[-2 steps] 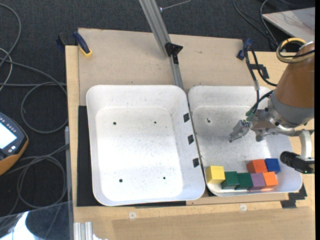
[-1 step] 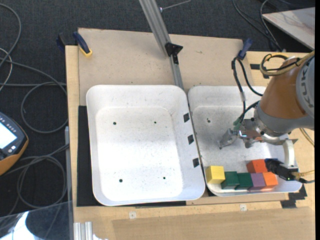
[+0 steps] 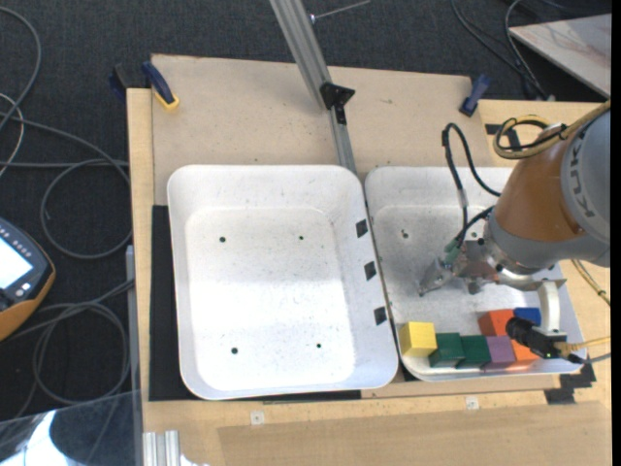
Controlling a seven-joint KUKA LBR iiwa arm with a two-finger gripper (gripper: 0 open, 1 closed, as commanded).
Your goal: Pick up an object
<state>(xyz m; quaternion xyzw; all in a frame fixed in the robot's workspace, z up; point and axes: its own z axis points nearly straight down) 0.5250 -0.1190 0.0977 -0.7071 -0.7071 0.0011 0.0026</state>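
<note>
Your desk (image 3: 243,115) carries two white bins side by side — the left bin (image 3: 267,280) and the right bin (image 3: 417,212). The arm (image 3: 548,207) comes in from the right, its orange band just above the wrist, and hangs over the right bin. The tool (image 3: 448,278) sits low over that bin's bare middle; you can't tell from here whether it is released or clenched, and nothing shows in it. The blocks are bunched along the right bin's near edge, close to the tool but apart from it: a yellow block (image 3: 420,337) at the left, two green blocks (image 3: 461,349) beside it, then a purple block (image 3: 501,351), an orange block (image 3: 503,324) and a blue block (image 3: 527,316) — packed close together.
</note>
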